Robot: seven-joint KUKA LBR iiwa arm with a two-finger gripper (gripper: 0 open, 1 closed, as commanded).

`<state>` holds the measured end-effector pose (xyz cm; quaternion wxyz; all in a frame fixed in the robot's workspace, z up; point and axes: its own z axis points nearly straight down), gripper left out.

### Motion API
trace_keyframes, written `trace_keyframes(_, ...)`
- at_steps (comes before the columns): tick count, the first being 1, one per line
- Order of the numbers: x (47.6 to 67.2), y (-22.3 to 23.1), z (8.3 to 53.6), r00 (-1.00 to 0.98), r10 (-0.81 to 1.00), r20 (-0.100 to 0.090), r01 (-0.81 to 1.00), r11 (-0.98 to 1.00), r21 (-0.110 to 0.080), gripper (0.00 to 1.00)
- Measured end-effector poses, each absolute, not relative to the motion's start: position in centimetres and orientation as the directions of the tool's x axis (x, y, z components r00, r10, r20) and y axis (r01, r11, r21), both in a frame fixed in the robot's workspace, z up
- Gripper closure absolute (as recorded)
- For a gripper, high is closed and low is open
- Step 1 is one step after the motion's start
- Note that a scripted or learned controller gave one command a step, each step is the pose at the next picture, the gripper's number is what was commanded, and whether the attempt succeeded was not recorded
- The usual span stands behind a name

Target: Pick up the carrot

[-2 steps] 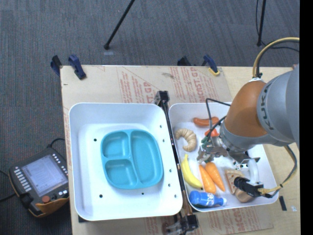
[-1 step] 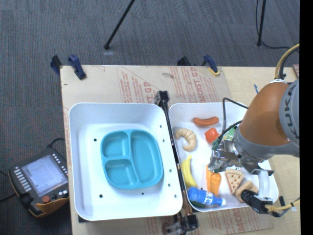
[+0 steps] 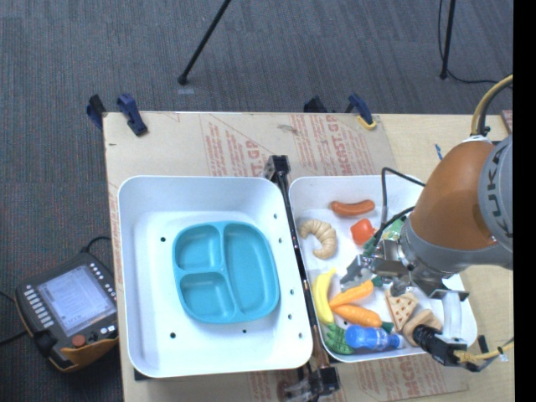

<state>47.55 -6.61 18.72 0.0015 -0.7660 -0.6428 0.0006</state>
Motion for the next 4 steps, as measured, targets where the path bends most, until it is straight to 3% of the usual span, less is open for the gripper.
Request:
trace_keyframes(1,47.6,-8.6,9.3,0.318,0.948,0.002,0.948,-0.318,-0.003,0.0)
trace_keyframes(2,47.6,-8.7,10.4,0.323,0.946,0.002,0.946,-0.323,-0.003,1.0)
trace_keyframes(3,47.6,-8.7,10.4,0.325,0.946,0.002,0.946,-0.325,-0.003,0.0)
trace_keyframes(4,47.5,-8.1,8.7,0.321,0.947,0.001,0.947,-0.321,-0.006,0.0)
